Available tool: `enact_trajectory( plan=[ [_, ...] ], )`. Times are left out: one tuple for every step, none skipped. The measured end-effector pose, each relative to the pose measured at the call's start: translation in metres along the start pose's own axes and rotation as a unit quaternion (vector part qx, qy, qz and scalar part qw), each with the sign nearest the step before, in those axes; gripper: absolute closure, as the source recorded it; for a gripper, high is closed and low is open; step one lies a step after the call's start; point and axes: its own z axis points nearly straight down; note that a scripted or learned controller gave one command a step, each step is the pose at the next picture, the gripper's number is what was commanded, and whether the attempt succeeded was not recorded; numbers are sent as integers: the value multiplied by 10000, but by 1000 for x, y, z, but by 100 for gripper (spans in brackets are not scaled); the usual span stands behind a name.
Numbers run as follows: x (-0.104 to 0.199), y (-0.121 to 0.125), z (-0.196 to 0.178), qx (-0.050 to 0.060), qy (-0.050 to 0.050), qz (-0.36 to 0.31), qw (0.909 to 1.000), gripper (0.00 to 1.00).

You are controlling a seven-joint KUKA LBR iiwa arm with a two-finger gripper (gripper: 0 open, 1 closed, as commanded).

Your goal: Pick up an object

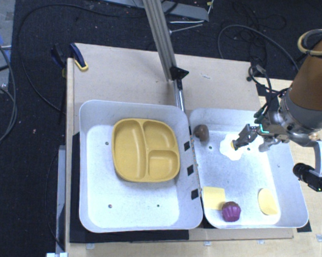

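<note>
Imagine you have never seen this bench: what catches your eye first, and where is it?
The big yellow tray, split into compartments, sits in the left bin and dominates the view. The arm reaches in from the right, its gripper hovering over a white item in the right bin. Near that bin's front lies a purple fruit.

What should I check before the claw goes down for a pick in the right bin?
1. Claw over the shallow white right bin: ok.
2. Target under it: a flat white piece lies just beside the claw; exact alignment: cannot tell.
3. Anything between the claw's fingers: cannot tell.
4. Neighbours apart from the target: small brown rounded object, yellow square block, purple ridged object and yellow oval piece all lie apart: ok.
5. Yellow divided plastic tray lies in the left bin, off the path: ok.
</note>
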Motion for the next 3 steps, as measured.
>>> enact_trajectory(
  plan=[
    [0,1,-1,-12,-1,-1,10000,0],
    [6,-4,45,7,1,6,10000,0],
    [-4,-4,98,13,-1,15,10000,0]
  ],
)
